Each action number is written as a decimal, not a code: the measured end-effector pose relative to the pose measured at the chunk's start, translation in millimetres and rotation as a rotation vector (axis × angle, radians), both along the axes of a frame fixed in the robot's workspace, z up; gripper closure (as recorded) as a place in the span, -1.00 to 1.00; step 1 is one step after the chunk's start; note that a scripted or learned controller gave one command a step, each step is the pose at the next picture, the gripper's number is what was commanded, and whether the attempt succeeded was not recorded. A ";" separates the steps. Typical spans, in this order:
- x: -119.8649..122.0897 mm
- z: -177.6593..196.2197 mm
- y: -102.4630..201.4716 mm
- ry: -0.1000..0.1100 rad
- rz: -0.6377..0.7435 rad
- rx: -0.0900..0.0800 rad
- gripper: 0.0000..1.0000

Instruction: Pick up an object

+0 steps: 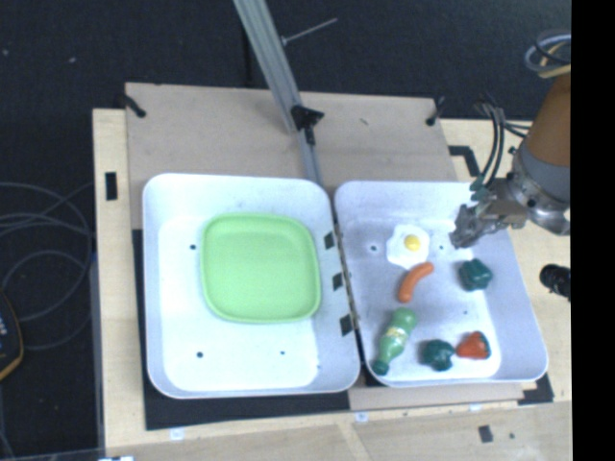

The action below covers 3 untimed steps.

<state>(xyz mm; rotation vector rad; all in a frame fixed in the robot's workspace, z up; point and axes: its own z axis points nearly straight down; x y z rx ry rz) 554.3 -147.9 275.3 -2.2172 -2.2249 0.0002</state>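
The bench [115,286] is a pale wooden board carrying two shallow white bins that touch along their inner edges. The left bin [173,353] holds a light green square plate [259,267], lying flat near its centre. The right bin [370,209] holds the small toys.

The arm [553,142] enters from the right edge, its orange band uppermost and the grey wrist below it, angled down and leftward over the right bin's far right corner. The gripper [464,233] hangs at the end of it, just above the bin floor near the right wall; whether its fingers are apart or closed cannot be told, and nothing can be seen between them.

A slanted grey metal pole [269,46] runs from the top edge down to the seam between the bins.

Inside the right bin, a green bottle [394,339] lies tilted near the front left corner. A fried egg [408,245] sits near the middle, just left of the gripper. An orange sausage [415,279] lies just in front of the egg. A dark green vegetable [475,275] rests just in front of the gripper, near the right wall. Another dark green piece [437,354] and a red one [472,346] sit side by side at the front right corner.
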 end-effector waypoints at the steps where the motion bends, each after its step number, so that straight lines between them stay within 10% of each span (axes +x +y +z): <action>1: 9.5 -15.5 48.7 0.000 -0.001 0.000 1.00; 3: 42.5 -8.0 145.4 -0.001 0.000 0.001 1.00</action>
